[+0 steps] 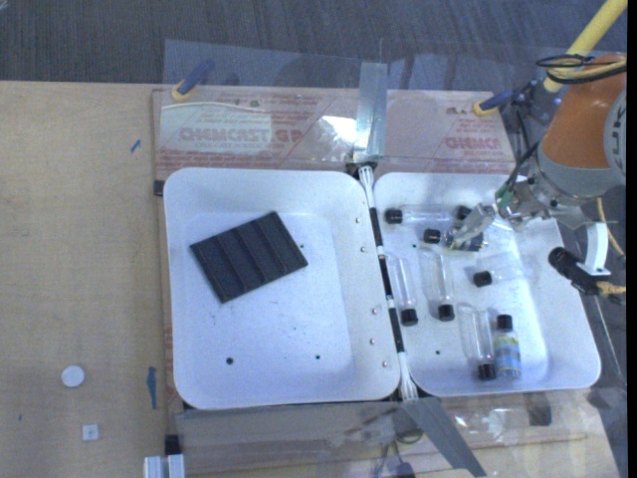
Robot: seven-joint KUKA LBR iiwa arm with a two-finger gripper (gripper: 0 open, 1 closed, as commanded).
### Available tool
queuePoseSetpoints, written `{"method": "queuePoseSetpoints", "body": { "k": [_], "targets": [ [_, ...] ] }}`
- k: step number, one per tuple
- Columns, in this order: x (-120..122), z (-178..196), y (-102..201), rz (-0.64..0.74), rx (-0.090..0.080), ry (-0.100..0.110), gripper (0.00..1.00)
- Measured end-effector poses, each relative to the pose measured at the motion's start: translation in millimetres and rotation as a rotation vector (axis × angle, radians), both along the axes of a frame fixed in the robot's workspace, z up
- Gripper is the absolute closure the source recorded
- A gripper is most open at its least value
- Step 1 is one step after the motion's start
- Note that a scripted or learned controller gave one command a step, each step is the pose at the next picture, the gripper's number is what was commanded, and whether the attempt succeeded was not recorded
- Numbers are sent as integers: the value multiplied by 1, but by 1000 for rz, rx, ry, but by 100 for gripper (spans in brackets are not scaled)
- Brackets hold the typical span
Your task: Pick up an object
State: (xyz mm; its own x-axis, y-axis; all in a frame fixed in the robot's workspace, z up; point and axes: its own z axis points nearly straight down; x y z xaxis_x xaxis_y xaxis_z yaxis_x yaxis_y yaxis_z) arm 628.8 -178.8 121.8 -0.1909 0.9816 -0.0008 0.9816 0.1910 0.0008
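Note:
The right bin (pixel 567 366) holds several clear vials with black caps. One vial (pixel 402 285) lies along the bin's left wall, and another (pixel 439 285) lies beside it. A vial with a yellow-green label (pixel 507 352) rests near the front, next to a plain one (pixel 479 343). My gripper (pixel 466 232) is low over the bin's back part, among a short vial (pixel 410 215), a black cap (pixel 431 235) and another cap (pixel 463 210). The arm hides what is under its tip. A loose black cap (pixel 482 278) lies just in front of it.
The left bin (pixel 199 366) holds a flat black ribbed panel (pixel 249 256) in its back left part, plus a few tiny dark specks. A metal divider strip (pixel 383 267) separates the two bins. A clear plastic sheet (pixel 299 132) covers the bench behind them.

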Motion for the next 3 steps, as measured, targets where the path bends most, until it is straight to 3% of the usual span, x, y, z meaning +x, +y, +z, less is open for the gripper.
{"method": "queuePoseSetpoints", "body": {
  "k": [1, 2, 3],
  "targets": [
    [10, -2, -14, 72, -2, -8, 0],
    [4, 8, 36, 124, 0, 0, 0],
    [9, -11, 29, 133, 1, -4, 0]
  ]
}}
